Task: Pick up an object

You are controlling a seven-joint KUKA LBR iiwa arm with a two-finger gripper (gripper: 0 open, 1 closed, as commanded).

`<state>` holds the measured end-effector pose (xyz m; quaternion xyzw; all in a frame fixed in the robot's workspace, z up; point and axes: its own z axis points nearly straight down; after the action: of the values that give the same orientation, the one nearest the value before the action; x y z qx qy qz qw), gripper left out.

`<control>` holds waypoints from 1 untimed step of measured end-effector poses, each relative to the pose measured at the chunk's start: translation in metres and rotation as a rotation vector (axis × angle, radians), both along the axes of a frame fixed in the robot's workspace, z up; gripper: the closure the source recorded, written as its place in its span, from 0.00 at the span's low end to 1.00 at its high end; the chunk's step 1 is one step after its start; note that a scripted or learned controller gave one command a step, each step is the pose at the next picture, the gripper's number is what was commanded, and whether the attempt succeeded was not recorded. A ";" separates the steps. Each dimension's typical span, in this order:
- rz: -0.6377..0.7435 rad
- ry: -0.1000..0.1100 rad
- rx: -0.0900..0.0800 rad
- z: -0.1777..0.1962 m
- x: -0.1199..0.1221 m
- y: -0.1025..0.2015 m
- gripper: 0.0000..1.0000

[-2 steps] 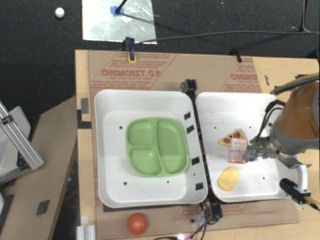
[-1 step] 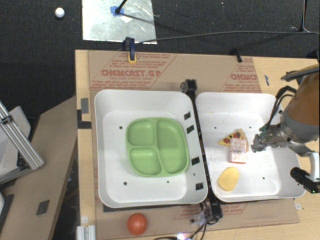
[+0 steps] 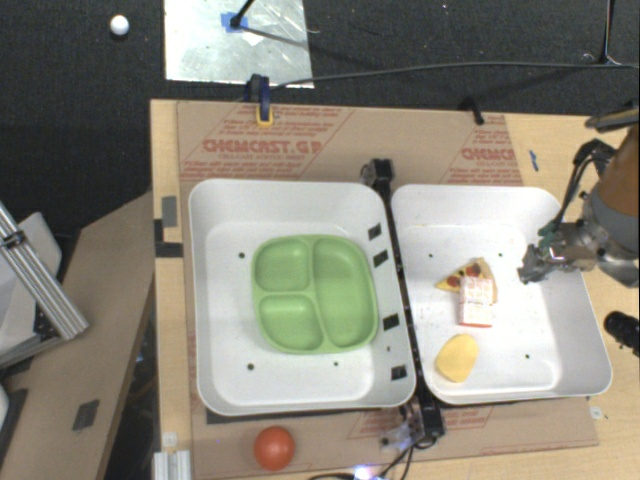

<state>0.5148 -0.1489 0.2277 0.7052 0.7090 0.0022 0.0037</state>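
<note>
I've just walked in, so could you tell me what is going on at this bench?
The arm reaches in from the right, its end effector over the right bin, beside a pizza slice toy and a yellow chip-like piece. It holds nothing. The left bin carries a green divided plate.

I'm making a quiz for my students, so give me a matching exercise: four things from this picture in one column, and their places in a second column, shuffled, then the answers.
Things:
1. green tray
2. pizza slice
3. red ball
4. yellow chip

Places:
A. on the board in front of the left bin
B. near the front of the right bin
C. in the left bin
D. middle of the right bin, by a small box

Pairs: 1-C, 2-D, 3-A, 4-B
</note>
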 end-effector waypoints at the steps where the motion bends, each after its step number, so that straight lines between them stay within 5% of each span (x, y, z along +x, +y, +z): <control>1: -0.001 0.004 0.001 0.023 0.001 0.000 1.00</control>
<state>0.5160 -0.1491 0.2508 0.7054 0.7088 0.0011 0.0017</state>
